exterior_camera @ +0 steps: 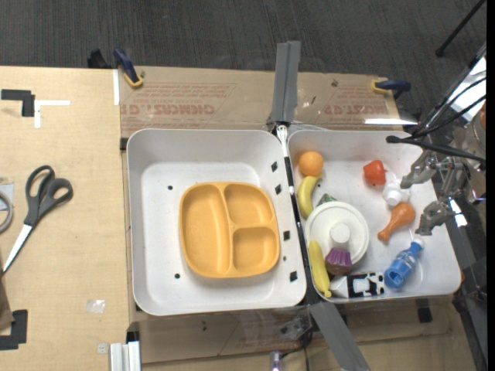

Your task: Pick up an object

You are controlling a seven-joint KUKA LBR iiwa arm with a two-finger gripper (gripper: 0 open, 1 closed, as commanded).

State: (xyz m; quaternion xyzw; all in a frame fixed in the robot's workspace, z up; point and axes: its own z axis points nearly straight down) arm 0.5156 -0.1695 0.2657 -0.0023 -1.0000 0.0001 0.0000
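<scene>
Nearest you, along the front wall of the right bin (445, 284), you have a black-and-white toy (363, 285), a blue bottle (402, 267) lying tilted, and a yellow banana (318, 267) lying along the bin's left wall. Just behind these sits a round white lidded dish (340, 229), with a small purple piece (338, 258) touching its front edge. To the right of the dish an orange toy drumstick (397, 220) lies at a slant.

Your end effector (430, 193) hangs over the right side of this bin, just right of the drumstick. Its two metal fingers (418, 170) stand apart, with nothing between them.

Farther back you see a second banana (306, 195) near the bin's left wall, an orange ball (310, 163) behind it, and a red object (374, 172) with a white piece (392, 196) close by.

The left bin (147, 230) holds a yellow divided tray (229, 229) with three compartments.

Out on the tabletop (69, 284) at far left lies a pair of black-handled scissors (39, 199). Beyond the bins, brown cardboard (193, 108) is held down by blue clamps (129, 66).
</scene>
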